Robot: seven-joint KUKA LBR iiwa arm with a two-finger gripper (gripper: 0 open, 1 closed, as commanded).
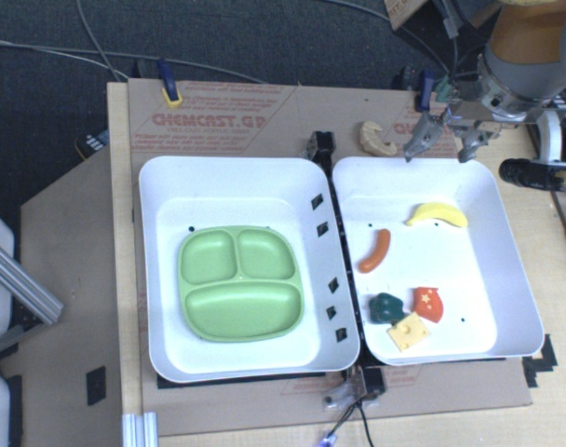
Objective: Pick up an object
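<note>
The right bin (469, 180) holds a yellow banana (437, 215), an orange-red sausage (375, 250), a dark green piece (386, 306), a red piece (428, 304) and a yellow cheese wedge (408, 331). My gripper (442, 145) hangs above the far rim of the right bin, open, with nothing between its fingers. It is up and slightly right of the banana, well apart from it.
The left bin (162, 194) holds a green divided plate (239, 282). A tan curved piece (380, 139) lies on the bench behind the bins. Black clips (320, 143) sit along the seam between the bins. Cables cross the floor at the back.
</note>
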